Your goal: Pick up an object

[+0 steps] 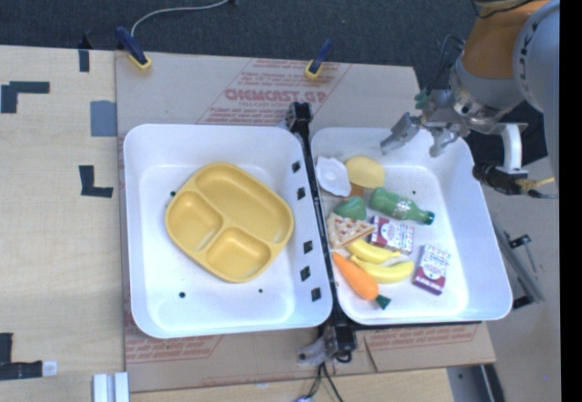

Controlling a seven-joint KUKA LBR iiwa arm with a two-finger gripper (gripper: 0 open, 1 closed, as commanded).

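Observation:
My gripper [420, 139] hangs over the far right corner of the right bin [482, 236], its two grey fingers [396, 136] spread open with nothing between them. Below it in the bin lie a yellow lemon [365, 171], a white shell-like piece [333, 176], a green bottle [400, 206], a pizza slice [347, 229], a small red carton [393, 234], a banana [380, 261], an orange carrot [356, 277] and a second red carton [432, 267]. The gripper is above and to the right of the lemon, touching none of them.
The left bin [145, 209] holds a yellow compartment tray [229, 220]. A black divider [306, 200] runs between the two bins. Yellow-and-blue clamps [135, 47] hold the cardboard at the back. The arm's orange band [509, 5] is at upper right.

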